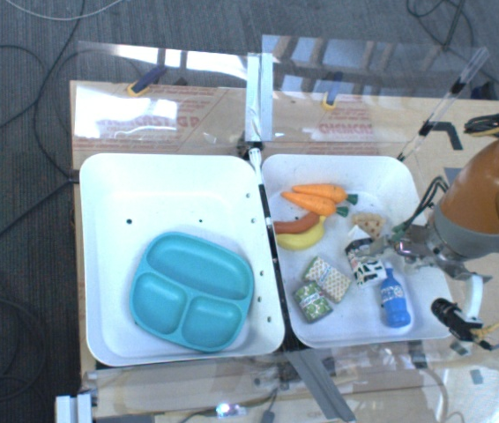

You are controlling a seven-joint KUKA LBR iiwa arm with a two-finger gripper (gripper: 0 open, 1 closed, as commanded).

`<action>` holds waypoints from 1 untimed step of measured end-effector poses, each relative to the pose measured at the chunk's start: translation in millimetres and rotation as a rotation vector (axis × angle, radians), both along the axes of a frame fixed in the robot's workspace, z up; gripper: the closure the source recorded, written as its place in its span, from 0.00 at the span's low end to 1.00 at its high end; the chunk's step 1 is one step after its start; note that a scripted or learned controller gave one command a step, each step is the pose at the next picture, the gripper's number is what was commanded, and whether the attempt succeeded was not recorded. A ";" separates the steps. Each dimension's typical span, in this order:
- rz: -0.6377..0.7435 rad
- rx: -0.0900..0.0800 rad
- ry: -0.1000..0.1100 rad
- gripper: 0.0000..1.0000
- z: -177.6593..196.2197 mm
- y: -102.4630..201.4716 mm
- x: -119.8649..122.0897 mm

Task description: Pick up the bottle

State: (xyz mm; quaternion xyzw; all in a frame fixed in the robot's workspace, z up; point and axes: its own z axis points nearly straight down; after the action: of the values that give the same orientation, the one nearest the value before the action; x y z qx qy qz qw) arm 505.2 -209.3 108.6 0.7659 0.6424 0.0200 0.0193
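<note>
The blue bottle [395, 301] lies in the right bin [417, 183], near that bin's front right corner, its white cap end pointing up toward the middle of the bin and its body running toward the front wall. Just above the cap sits a small black-and-white patterned item [368, 270], touching or nearly touching the bottle's top. To the left of the bottle lie two small packets, one tan with a diamond pattern [330, 278] and one green [313, 300], close together. Farther back are a yellow banana [303, 237] with a reddish sausage [295, 226] lying along its upper edge, two orange carrots [317, 197] behind them, and a small light brown piece [369, 225] to their right.

The left bin [108, 236] holds a teal divided plate [193, 290] toward its front, well apart from the bottle.

The arm [479, 201] reaches in from the right over the right bin's right wall. The pincer [382, 249] hangs low over the bin, just above the patterned item and behind the bottle's cap. Its dark fingers blur into that item, so I cannot tell how far open it stands, nor whether it touches anything; the bottle does not sit between its fingers.

The bottle has bare white floor on its left and some on its right before the bin wall. The front wall lies close to its lower end. The bench [144, 113] behind the bins is covered by a clear sheet.
</note>
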 end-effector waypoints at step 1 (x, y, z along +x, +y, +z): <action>0.045 0.000 -0.001 0.00 -0.1 -2.2 1.3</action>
State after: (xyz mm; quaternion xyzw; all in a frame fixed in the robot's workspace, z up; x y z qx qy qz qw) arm 506.5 -211.4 108.5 0.7514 0.6593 0.0209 0.0189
